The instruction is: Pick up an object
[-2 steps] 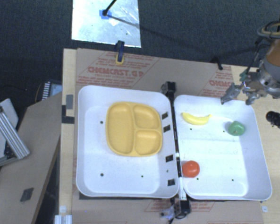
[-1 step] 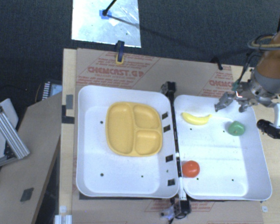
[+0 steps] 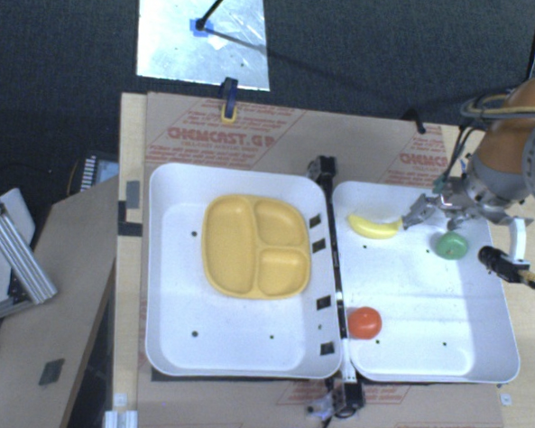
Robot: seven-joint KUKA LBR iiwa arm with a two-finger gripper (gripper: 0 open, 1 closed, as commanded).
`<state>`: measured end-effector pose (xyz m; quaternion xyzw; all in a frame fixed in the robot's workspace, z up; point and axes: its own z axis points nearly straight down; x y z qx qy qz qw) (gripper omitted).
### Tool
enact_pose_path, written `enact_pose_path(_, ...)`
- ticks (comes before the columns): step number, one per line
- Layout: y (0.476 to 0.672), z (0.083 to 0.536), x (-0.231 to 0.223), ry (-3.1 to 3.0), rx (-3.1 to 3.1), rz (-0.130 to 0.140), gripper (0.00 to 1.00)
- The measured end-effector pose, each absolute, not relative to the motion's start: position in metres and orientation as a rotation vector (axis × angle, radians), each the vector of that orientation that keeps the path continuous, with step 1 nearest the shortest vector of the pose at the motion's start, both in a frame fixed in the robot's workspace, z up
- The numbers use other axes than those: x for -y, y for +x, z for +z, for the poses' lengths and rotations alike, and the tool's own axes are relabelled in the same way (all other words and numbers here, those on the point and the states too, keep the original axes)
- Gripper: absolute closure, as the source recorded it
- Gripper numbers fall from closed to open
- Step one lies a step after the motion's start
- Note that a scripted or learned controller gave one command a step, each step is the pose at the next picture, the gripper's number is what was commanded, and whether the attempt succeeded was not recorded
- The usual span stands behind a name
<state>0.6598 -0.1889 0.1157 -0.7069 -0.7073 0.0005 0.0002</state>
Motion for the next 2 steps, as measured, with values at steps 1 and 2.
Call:
enact_pose_path(1,0.661,0.084,0.188,-2.217,2.227,0.000,0.00)
enact_pose_path(2,0.662,0.097,0.188,-2.219,2.232,-0.005,1.00)
